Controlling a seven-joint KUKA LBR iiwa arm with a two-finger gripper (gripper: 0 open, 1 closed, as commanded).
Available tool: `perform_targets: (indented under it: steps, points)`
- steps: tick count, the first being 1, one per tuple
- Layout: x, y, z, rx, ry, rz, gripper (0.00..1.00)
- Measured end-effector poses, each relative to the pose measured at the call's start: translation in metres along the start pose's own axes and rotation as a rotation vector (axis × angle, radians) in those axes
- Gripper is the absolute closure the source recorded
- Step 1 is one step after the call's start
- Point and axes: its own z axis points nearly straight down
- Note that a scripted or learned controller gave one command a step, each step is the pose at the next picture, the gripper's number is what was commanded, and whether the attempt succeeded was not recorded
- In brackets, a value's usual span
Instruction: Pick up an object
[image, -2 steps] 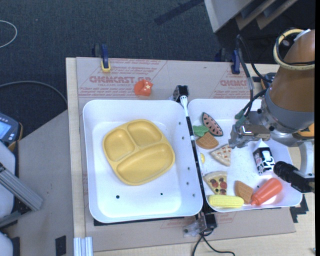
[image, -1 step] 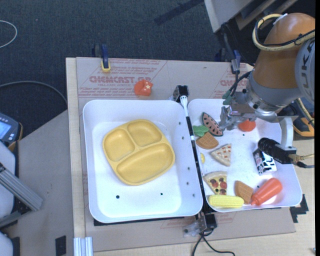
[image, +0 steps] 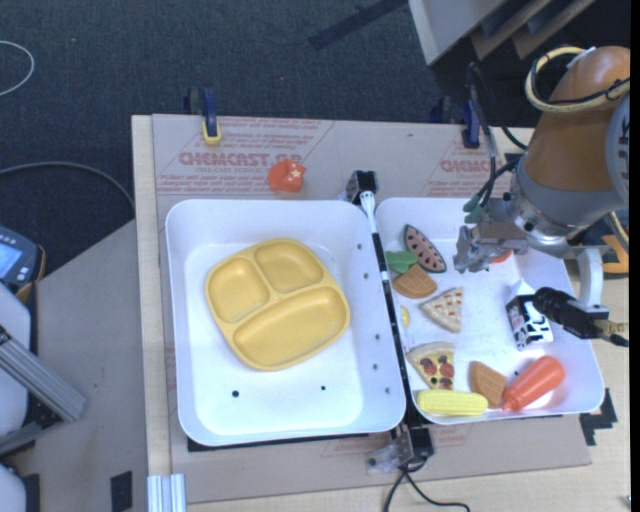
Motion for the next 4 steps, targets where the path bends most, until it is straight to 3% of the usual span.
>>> perform_targets:
  steps: [1,2,3,4]
  points:
    - [0.077,-0.044,0.022,0.002,0.004,-0.012,1.00]
    - [0.157,-0.064,-0.072,-0.016,0.005,-0.016,1.00]
    - [0.180,-0.072,-0.103,-0.011,0.002,-0.008,1.00]
    - [0.179,-0.072,-0.111,-0.011,0.000,-0.006,1.00]
